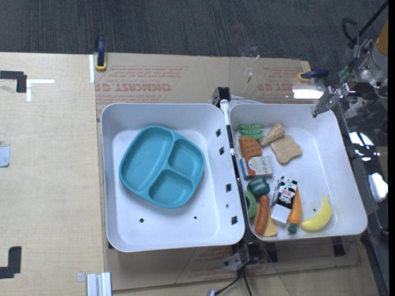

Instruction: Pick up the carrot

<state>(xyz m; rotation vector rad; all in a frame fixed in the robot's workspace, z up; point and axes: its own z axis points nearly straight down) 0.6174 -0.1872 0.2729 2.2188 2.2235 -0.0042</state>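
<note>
Toward the 5 o'clock corner of the right bin (343, 165) lies the carrot (295, 211), orange with a small green end pointing to 6 o'clock. It leans against a black-and-white carton (284, 197) on its 9 o'clock side. At 3 o'clock from the carrot, just beside it, rests a yellow banana (318, 217). At 9 o'clock from the carton lies a sausage-like orange piece (263, 213), and next to that a green round item (251, 203) by the bin wall.

Farther toward 12 o'clock are a small printed box (260, 166), an orange waffle-like piece (249, 147), a green leafy piece (250, 129) and two slices of bread (281, 143).

The left bin (117, 221) holds a blue divided plate (162, 166), well apart from the carrot.

The gripper (326, 102) hangs over the 1 o'clock corner of the right bin, far from the carrot, with nothing seen in it; whether it is open I cannot tell. Both bins stand on cardboard (142, 82) upon the tabletop (46, 190).
</note>
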